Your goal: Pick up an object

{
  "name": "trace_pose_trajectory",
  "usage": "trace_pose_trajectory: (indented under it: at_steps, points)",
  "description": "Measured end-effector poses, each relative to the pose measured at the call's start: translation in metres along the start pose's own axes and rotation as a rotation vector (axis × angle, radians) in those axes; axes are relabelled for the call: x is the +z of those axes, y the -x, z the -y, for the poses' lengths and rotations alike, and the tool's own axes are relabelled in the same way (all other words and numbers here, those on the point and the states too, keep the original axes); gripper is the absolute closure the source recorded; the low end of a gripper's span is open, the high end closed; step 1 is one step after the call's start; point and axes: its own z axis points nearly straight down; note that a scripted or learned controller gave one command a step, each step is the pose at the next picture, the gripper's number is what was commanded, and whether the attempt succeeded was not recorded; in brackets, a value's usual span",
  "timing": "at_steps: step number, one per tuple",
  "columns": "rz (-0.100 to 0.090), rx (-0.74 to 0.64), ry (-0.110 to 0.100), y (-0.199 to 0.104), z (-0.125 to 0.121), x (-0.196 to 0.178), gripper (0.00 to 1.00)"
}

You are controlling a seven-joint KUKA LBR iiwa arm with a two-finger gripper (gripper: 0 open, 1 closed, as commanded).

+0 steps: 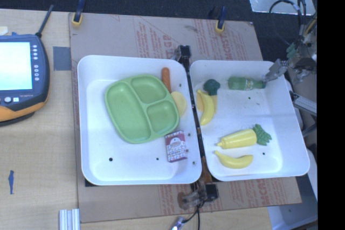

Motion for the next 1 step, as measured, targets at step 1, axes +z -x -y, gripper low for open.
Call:
trace_pose_trajectory:
  at_steps: [1]
  points:
    - [0.0,-0.001,-0.002,-0.0527,-0.0216,0.0801,0.0]
